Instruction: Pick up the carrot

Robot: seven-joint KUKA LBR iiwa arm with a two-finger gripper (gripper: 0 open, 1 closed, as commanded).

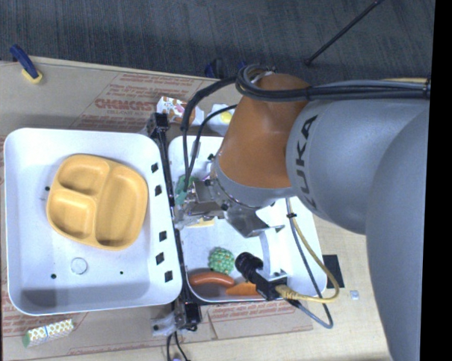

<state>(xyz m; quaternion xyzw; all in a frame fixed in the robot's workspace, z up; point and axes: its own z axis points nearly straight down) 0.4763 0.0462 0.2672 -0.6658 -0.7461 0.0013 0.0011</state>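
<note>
Below, orange carrot (pixel 240 290), tapered, lying flat, partly hidden by cable.

**Obscured and Indeterminate Items**

Most of the right bin (pixel 306 256) is covered by the arm (pixel 340 143). The pincer (pixel 202 205) is masked by the orange band (pixel 261 136) and wrist; its state cannot be determined. The carrot (pixel 240 290) is partly overlapped by a black cable fitting (pixel 253 271). A green object (pixel 182 185) at the bin's left wall is largely concealed and cannot be identified. The arm is cut off at the right edge.
</note>
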